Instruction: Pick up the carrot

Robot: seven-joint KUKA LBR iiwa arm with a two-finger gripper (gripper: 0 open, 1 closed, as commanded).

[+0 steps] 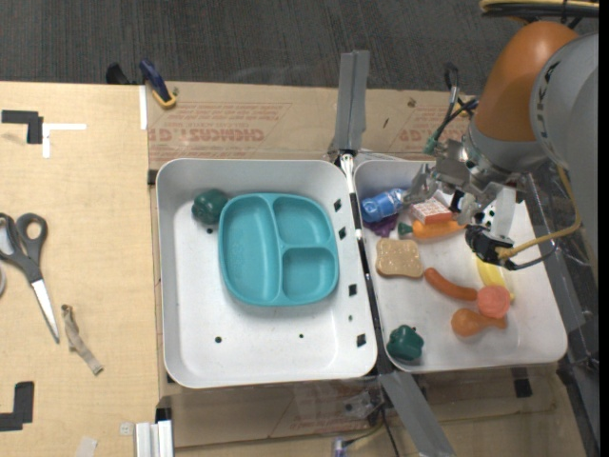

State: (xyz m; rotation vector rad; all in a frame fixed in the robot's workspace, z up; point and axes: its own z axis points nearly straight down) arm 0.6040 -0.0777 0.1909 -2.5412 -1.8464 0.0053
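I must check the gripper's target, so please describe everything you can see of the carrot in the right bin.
The carrot is a small orange toy with a smooth, plastic-looking surface and a green tip at its left end. It lies flat, roughly left to right, near the back of the right bin, just behind the toast slice and right of the blue item. The gripper is directly over it and hides its upper edge, so contact cannot be judged.
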